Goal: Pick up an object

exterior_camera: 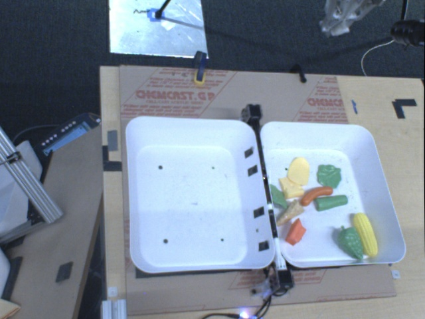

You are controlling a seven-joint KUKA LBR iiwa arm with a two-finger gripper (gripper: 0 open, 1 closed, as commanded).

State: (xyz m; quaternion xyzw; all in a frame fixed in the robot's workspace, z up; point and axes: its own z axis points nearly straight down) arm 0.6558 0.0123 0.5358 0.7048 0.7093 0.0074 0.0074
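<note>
The right bin (372, 145) holds several toy foods: a yellow corn cob (366, 234), a green pepper (349, 242), a green cucumber (330, 203), an orange-red sausage (316, 194), a green leafy piece (328, 175), a yellow piece (298, 171), a pale yellow chunk (291, 189), a beige piece (289, 211) and a small orange-red piece (295, 232). My gripper (342, 12) hangs at the top right of the view, far above and behind the bins, blurred and away from every object.
The left bin (192, 198) lies beside the right one, joined by a black divider with clips (259, 178). Both rest on a cardboard sheet (265, 88). A shiny metal plate (156, 18) lies at the back left. A cable (378, 48) loops at the back right.
</note>
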